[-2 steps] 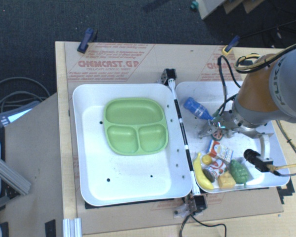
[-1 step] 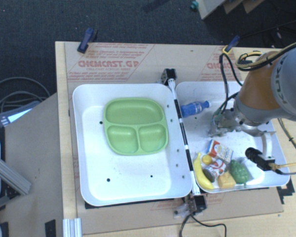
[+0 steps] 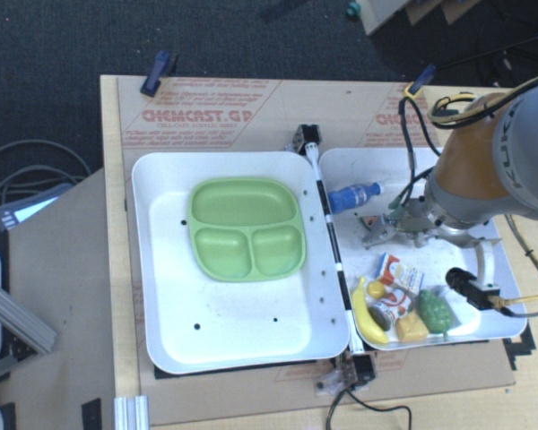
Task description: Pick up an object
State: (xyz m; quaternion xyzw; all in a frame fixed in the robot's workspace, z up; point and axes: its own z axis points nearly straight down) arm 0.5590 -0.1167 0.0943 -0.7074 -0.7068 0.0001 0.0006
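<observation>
Arm (image 3: pixel 511 155) enters from the right edge of the view, grey link uppermost, orange band (image 3: pixel 466 159) directly below it above the wrist. Wrist angled down and toward the left, over the right bin (image 3: pixel 511 325). Claw (image 3: pixel 383 228) low inside that bin, near its left wall, tips hard to resolve against clutter. Finger state not readable. Yellow-and-black cabling (image 3: pixel 421 124) loops along the arm's upper left side

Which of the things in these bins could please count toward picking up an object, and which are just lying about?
For the job: gripper, blue bottle, banana, green toy, red and white packet, right bin.

Lying about: green divided plate, left bin, blue clamps, cables.
</observation>
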